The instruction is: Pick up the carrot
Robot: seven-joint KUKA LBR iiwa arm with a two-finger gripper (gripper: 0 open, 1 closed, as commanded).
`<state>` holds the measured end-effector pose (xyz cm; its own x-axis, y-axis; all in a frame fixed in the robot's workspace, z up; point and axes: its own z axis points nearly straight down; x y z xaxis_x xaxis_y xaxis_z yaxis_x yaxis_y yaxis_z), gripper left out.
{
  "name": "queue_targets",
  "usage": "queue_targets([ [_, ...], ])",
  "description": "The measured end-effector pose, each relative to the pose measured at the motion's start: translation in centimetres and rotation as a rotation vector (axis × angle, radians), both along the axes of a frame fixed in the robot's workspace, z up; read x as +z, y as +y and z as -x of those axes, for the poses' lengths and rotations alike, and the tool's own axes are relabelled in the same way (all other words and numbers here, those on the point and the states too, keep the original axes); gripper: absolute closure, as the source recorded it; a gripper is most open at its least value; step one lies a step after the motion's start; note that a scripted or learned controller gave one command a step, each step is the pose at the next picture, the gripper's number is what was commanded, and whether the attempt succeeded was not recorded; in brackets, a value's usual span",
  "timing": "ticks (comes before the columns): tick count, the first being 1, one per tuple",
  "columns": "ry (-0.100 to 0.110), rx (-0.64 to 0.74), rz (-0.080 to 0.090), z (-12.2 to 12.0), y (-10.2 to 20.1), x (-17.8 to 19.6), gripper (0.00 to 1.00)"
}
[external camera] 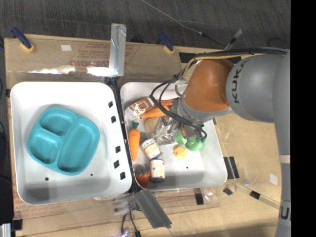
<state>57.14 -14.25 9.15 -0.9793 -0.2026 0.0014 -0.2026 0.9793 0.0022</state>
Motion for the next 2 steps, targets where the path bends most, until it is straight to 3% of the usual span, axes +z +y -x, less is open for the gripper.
queue_targets([
  [1,-0.006,0.173,0.002,-4.9,-0.4,0.2,1.00],
  [2,-0.010,-0.065,0.003,-7.9,3.3,10.5,1.00],
])
